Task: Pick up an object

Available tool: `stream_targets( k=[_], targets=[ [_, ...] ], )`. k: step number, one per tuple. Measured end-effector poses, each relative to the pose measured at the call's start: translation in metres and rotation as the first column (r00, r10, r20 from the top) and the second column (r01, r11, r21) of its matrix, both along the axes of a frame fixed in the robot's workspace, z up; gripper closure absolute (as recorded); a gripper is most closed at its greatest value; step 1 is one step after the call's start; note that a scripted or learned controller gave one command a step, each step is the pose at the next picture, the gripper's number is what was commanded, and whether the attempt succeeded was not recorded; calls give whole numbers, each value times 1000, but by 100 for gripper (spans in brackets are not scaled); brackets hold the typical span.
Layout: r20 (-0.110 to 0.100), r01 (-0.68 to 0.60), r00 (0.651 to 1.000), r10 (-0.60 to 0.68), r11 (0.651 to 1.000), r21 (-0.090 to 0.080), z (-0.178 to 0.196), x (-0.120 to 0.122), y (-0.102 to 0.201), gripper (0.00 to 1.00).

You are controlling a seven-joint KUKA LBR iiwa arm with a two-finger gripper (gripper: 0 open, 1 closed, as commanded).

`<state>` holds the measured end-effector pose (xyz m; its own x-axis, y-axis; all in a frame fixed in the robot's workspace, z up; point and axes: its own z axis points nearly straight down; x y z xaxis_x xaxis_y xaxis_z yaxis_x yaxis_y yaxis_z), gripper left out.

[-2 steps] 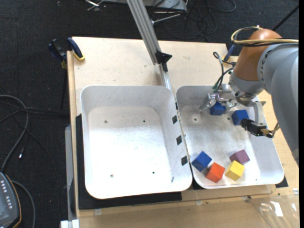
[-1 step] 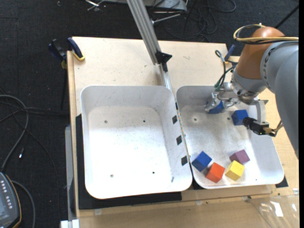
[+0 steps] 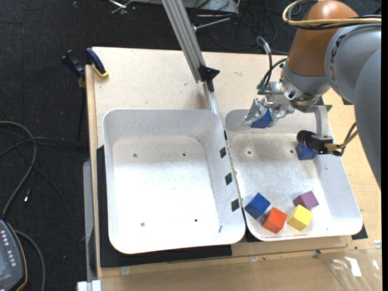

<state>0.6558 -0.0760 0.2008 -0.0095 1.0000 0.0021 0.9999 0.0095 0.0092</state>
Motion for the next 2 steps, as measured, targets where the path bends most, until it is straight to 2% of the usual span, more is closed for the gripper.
stream_targets(
  k=[1, 2],
  targets=[
    [-4, 0, 1000, 0, 1000, 0, 39, 9, 56, 100],
    [-7, 0, 1000, 0, 1000, 0, 34, 23, 120, 100]
  ],
)
